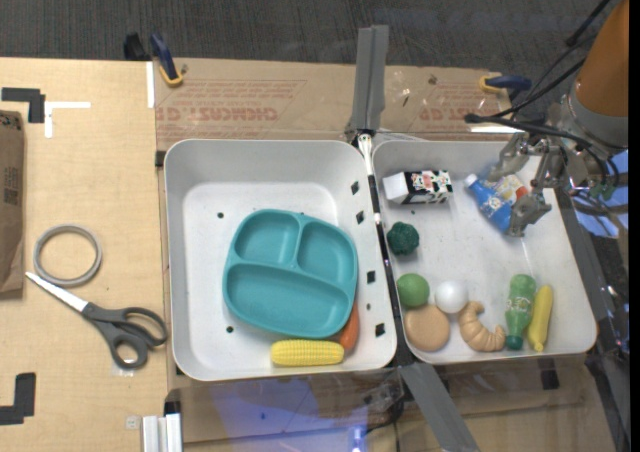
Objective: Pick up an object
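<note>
Bins sit side by side on the desk [80,170], and I read them from nine o'clock across to three. The left bin [190,170] holds a teal divided plate [290,275] with a yellow corn cob [307,352] at its six o'clock and an orange carrot [350,328] tucked against its five o'clock edge.

The right bin [560,340] is where I am working. A black-and-white milk carton [418,186] lies toward twelve o'clock, a dark green broccoli [403,238] below it, then a green ball [412,290], a white ball [451,295], a tan round piece [428,328], a croissant [483,328], a green bottle [520,306] and a yellow banana-like piece [541,316] along six o'clock.

The likeliest target, in my judgement, is the blue packet [493,198], lying flat and crumpled at about two o'clock in the right bin, blue with white and a touch of red. The gripper [528,195] hangs right beside it; its fingers look spread apart with nothing between them, the nearer one just at the packet's three o'clock edge.

To do this well I would centre over the packet's middle, not its edge, turn so the fingers straddle its narrow side, descend until they reach the bin floor, then close slowly. A thin soft packet slips easily, so I would lift gently and check it comes up.
</note>
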